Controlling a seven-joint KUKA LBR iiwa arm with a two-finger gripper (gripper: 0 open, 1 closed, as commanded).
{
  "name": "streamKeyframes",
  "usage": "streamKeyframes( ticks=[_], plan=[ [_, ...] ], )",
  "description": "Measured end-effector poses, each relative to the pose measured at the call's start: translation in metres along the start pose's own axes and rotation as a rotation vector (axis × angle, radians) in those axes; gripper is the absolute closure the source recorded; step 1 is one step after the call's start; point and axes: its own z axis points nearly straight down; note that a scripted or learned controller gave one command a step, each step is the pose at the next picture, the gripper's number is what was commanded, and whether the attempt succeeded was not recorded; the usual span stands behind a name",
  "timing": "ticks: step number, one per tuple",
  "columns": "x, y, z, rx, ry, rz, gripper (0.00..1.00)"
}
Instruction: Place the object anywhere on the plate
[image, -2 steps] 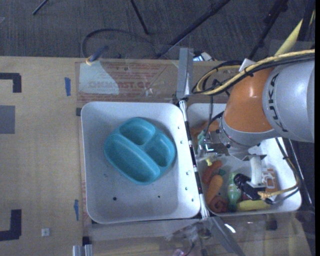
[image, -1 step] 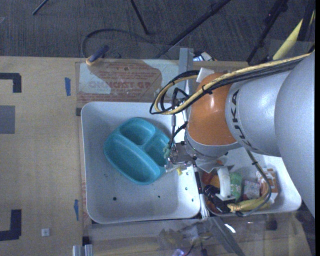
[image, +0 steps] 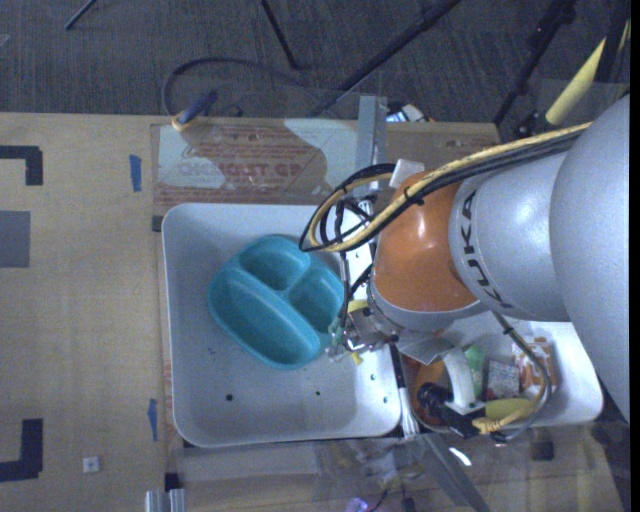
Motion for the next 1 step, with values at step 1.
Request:
streamKeyframes(
  ticks=[1],
  plan=[
    [0.0899, 0.0699, -0.0630, -0.003, -0.002, 0.056, 1.00]
  ],
)
